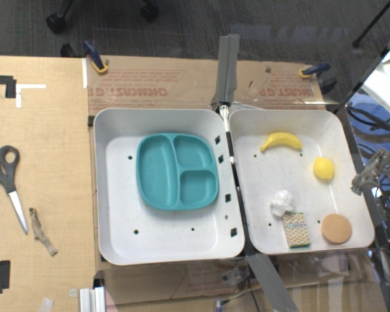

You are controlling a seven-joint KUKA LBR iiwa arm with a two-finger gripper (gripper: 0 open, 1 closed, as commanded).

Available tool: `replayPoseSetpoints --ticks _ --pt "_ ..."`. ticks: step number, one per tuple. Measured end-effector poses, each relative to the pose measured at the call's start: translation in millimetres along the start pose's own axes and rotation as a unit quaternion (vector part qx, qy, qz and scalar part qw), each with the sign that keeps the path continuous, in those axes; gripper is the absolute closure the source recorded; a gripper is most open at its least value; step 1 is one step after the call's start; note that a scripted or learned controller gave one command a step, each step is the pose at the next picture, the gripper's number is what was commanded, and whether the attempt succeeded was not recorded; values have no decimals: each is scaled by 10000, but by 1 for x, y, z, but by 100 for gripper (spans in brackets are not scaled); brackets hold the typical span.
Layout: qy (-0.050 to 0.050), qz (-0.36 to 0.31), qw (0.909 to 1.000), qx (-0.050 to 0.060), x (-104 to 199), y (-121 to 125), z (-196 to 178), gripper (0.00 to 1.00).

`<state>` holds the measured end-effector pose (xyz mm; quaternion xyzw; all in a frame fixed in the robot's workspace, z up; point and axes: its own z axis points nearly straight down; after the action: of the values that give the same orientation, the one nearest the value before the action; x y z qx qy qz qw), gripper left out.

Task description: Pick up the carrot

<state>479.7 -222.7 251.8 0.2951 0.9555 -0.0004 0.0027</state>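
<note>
A: Where's the carrot?

B: I can't place it. The right bin [279, 174] holds a banana [281, 141], a yellow lemon-like ball [324, 168], a crumpled white lump [281, 202], a small printed packet [296, 230] and a round tan disc [337, 228]. The left bin [117, 194] holds a teal divided plate [179, 171].

A: And the gripper [369, 171]?

B: It's at the right bin's outer rim, just beside the ball. Whether it's spread or closed, I can't tell. Nothing is visibly held.

A: So what's the risk?

B: Chiefly a wrong pick. With no clear target, the program may settle on the nearest yellow or tan thing. The ball would likely roll off a loose pinch. The disc lies flat near the corner wall, so a descent there could strike the rim.
</note>
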Motion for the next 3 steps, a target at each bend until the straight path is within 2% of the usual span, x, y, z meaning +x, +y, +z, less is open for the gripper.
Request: replayPoseSetpoints --ticks 1,2,3 --pt "-4 -948 9955 -3 0 0 -38 100" --pt "5 -1887 9820 -7 -30 22 -23 100" --pt "17 -1722 9851 -6 1 0 8 100"
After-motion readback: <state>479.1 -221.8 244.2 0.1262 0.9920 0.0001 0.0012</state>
